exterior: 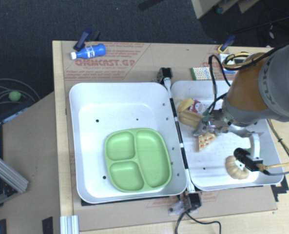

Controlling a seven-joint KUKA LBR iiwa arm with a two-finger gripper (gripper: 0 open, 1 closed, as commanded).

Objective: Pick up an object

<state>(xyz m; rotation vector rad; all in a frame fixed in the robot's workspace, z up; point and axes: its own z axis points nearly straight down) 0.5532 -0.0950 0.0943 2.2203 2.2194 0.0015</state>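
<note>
In the right bin (217,177) lie a pizza slice (206,141), a tan bread-like piece (189,117), a yellow wedge (185,104), a small red and white packet (200,106) and a croissant (238,168). My gripper (206,126) is down at the bin's left part, just above the pizza slice and right beside the tan piece. The grey arm with its orange band (246,82) covers the bin's upper right. The left bin (86,106) holds a green divided plate (136,158).
A blue and white bottle (88,51) lies on the cardboard behind the left bin. Cables and a small card (201,73) sit behind the right bin. A black clamp (164,75) joins the bins at the back.
</note>
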